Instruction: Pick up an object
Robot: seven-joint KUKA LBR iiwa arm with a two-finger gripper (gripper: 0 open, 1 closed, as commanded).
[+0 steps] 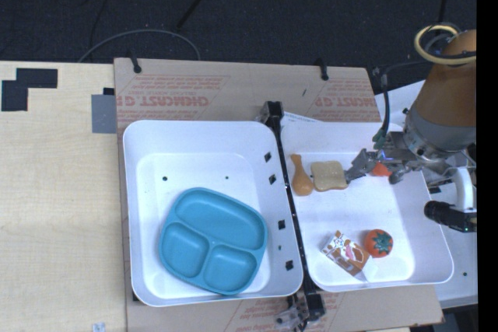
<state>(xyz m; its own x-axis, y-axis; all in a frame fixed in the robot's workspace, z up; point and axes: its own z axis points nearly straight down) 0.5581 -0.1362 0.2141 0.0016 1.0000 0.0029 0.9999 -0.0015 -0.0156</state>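
My gripper (375,169) hangs over the back right part of the right bin (436,264), fingers spread open. A small orange-red thing (380,168) shows between the fingers; I cannot tell whether they touch it. Just left of the gripper lies a tan bread slice (328,175), and beside that a tan-orange gourd-shaped piece (300,176). Near the front of this bin are a red tomato (379,242) and a printed snack packet (344,253). A blue divided plate (212,240) lies in the left bin (148,167).
A black divider (282,190) runs between the two bins. The arm's grey body with its orange band (451,82) looms over the right bin's back right corner. Brown cardboard (233,93) lies under the bins, and a light wooden bench top (54,206) extends left.
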